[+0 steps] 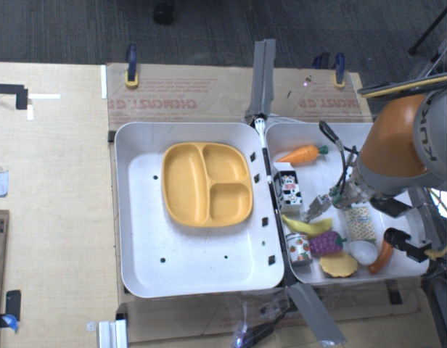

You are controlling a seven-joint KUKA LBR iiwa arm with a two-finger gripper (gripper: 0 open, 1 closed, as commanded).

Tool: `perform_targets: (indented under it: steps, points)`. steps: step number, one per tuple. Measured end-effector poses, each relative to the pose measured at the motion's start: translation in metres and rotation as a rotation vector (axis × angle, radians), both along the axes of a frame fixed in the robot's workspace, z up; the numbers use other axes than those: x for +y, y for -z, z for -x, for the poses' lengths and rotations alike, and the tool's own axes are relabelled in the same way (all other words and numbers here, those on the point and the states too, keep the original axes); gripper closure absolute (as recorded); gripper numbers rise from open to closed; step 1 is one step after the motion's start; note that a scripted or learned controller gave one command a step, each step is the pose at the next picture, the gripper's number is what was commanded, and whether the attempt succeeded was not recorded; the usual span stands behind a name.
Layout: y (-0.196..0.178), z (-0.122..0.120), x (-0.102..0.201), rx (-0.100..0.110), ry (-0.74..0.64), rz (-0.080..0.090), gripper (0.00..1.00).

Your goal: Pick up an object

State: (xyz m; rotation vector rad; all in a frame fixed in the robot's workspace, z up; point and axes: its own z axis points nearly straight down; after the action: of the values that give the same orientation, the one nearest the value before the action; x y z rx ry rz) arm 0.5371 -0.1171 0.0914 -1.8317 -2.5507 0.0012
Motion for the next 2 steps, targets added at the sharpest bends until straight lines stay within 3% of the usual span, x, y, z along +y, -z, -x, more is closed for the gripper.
perform_targets:
  steps: [1,2]
  points:
    - [-0.001,-0.115,-0.019,-0.003,-0.004,0.002,0.00]
    - [-0.011,-0.116,-0.019,-0.006,-0.008,0.005,1.00]
